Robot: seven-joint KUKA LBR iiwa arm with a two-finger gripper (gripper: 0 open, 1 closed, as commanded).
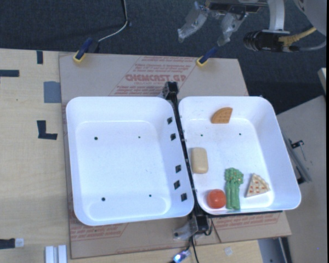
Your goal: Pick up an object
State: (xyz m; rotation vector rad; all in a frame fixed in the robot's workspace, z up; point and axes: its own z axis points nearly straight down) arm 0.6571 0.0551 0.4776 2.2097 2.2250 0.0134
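My gripper (207, 30) hangs high above the bench's far edge, beyond both bins, open with nothing between its spread fingers. Below it, the right bin (274, 122) holds several items. An orange wedge (222, 115) lies near the far wall. A tan bread-like block (199, 160) rests against the left wall. A red tomato (216, 199), a green broccoli stalk (233, 188) and a pizza slice (256, 186) sit along the near edge.
The left bin (120, 158) adjoins the right one along a black-clipped divider (178, 147). Both stand on a cardboard sheet (148, 78) with yellow and blue clamps (83, 49) at its far corners. A cable (118, 26) runs at the back.
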